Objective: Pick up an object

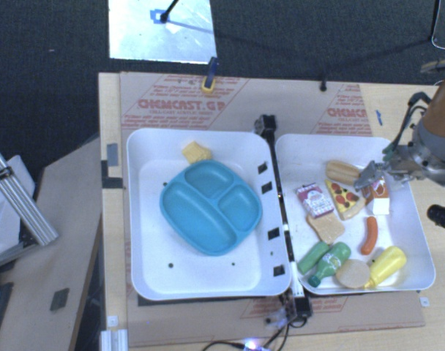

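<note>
Pizza slice [345,198], a flat toy wedge with a tan crust and red topping dotted yellow, lies in the upper middle of the right bin [420,265], just beside the gripper [372,177] at the frame's right. Whether the fingers are spread or closed cannot be told, and nothing shows between them. By my reading no object is lifted yet: closing and raising remain.

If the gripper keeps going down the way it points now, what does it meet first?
Probably the pizza slice: the gripper points down-left at its upper right edge in the right bin. Depth is unclear, so the white block beside it is possible.
</note>
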Controlling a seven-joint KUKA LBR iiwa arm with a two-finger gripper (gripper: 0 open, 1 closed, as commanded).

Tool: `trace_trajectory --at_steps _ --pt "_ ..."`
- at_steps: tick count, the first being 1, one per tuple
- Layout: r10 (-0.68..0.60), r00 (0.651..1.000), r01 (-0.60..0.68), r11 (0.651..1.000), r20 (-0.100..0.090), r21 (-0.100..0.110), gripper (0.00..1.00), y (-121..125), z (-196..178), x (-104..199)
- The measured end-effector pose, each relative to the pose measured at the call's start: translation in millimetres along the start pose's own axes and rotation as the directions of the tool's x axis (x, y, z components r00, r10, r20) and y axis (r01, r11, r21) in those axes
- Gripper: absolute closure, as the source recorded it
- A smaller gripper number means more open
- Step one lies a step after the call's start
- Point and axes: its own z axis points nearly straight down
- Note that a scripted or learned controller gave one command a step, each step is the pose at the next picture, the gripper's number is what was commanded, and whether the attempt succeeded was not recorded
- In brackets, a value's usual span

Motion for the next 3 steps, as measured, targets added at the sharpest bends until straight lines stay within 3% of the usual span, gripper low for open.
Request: trace_trajectory --at_steps 1,2,3 --pt "-0.003 1.0 0.003 1.0 0.003 -0.013 0.0 3.2 -7.5 0.3" --pt "-0.006 1.0 0.006 1.0 0.002 -0.009 0.0 7.6 37.2 6.8" --pt "-0.001 1.0 0.001 1.0 0.01 -0.021 0.0 13.6 70.6 -0.1"
